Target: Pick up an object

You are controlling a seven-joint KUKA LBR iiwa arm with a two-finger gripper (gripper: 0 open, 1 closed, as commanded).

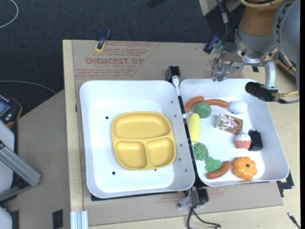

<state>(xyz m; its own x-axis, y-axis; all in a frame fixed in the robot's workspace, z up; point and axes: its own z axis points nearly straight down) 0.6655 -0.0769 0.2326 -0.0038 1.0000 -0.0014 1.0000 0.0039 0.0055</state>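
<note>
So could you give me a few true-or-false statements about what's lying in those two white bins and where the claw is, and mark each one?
1. The yellow divided tray lies in the left bin. True.
2. The orange pumpkin sits at the far end of the right bin. False: it is at the near end, beside a sausage.
3. The claw hangs above the far rim of the right bin. True.
4. The corn cob lies on the yellow tray. False: it lies in the right bin, along its left wall.
5. The claw holds the cupcake. False: the cupcake rests on the bin floor, apart from the claw.
</note>
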